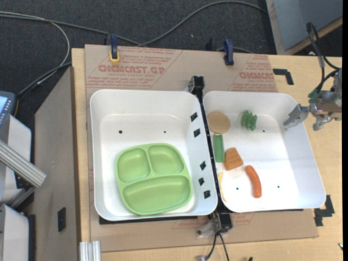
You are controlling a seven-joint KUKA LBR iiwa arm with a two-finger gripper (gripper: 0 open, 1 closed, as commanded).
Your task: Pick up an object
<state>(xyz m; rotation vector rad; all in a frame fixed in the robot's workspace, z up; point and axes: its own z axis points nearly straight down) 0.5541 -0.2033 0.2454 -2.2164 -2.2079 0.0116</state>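
The right bin (304, 162) holds a round tan bun (219, 122), a green broccoli piece (249, 119), a green cylinder (218, 147), an orange-brown chunk (233, 159) and a red-orange sausage (254, 181). A pale yellow piece (222, 185) lies against the bin's left wall. My gripper (303, 122) hangs over the bin's far right rim, to the right of the broccoli and apart from it. It is open, its two fingers spread with nothing between them.
The left bin (103, 145) carries a green divided plate (154, 177). Black clips run along the wall between the bins. Blue clamps (114, 47) hold the cardboard base at the back. Cables cross the dark floor behind the bench.
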